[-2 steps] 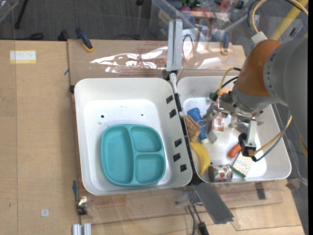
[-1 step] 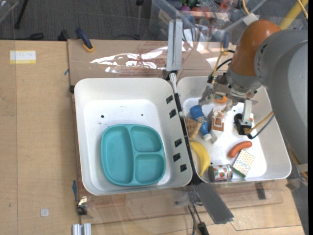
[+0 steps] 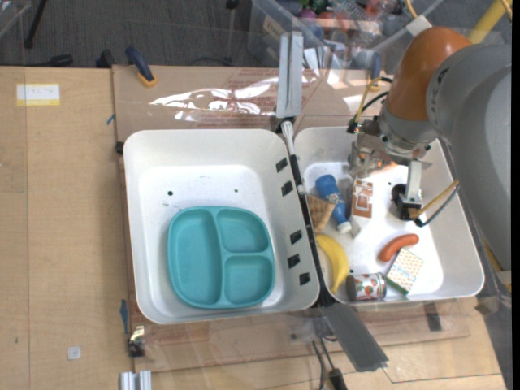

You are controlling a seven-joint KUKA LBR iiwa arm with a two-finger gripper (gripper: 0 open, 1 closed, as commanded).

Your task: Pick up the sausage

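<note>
Sausage [image 3: 398, 245] lies in the right bin [image 3: 463, 242], toward the lower right of the frame, red-orange, apart from the gripper [image 3: 363, 159], which hangs above the bin's upper part. Its long axis runs on a slant, from lower left up to upper right. Bare white floor lies open to its right and above it, up to the bin's right wall; just below it sits a patterned packet [image 3: 405, 270], and to the lower left a small can [image 3: 367, 286]. A banana [image 3: 333, 257] lies along the divider side, with a blue bottle [image 3: 328, 191] and a brown carton [image 3: 362, 199] further up. Whether the fingers are spread or closed cannot be told; the wrist hides them. The left bin [image 3: 146, 218] holds a teal divided plate [image 3: 220, 256].
</note>
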